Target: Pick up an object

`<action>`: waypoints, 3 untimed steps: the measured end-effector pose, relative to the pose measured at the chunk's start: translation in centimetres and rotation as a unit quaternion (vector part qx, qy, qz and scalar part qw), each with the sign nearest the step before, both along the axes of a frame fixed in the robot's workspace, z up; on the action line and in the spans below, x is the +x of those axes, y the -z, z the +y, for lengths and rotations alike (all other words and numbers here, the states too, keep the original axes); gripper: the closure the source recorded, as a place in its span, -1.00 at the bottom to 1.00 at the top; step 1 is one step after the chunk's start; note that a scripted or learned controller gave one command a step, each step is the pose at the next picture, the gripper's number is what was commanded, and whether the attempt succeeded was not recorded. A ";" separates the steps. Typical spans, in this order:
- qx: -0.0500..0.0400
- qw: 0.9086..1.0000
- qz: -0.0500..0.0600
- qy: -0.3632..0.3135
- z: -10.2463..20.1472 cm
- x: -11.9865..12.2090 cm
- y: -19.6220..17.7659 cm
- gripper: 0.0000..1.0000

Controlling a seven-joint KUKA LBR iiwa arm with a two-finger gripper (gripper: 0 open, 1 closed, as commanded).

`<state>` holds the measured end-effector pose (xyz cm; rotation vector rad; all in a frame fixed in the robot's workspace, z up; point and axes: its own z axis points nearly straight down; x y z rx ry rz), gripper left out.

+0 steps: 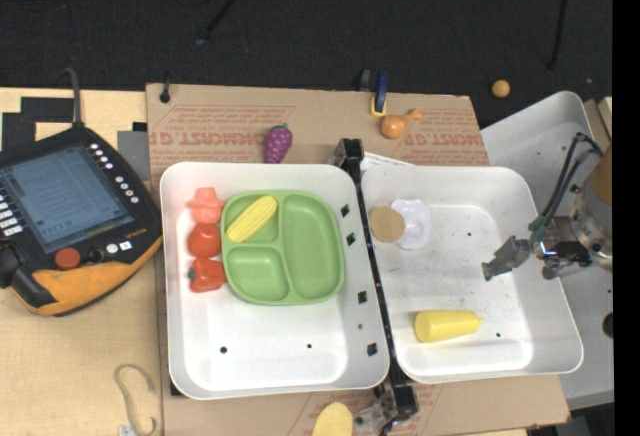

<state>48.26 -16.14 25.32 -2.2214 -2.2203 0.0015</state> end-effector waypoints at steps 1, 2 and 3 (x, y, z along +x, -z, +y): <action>0.001 1.000 0.003 -0.001 -0.2 0.1 6.3 -1.00; 0.001 1.000 0.003 -0.001 -0.4 0.1 10.7 -1.00; 0.002 1.000 0.002 -0.001 -0.1 0.0 16.1 -1.00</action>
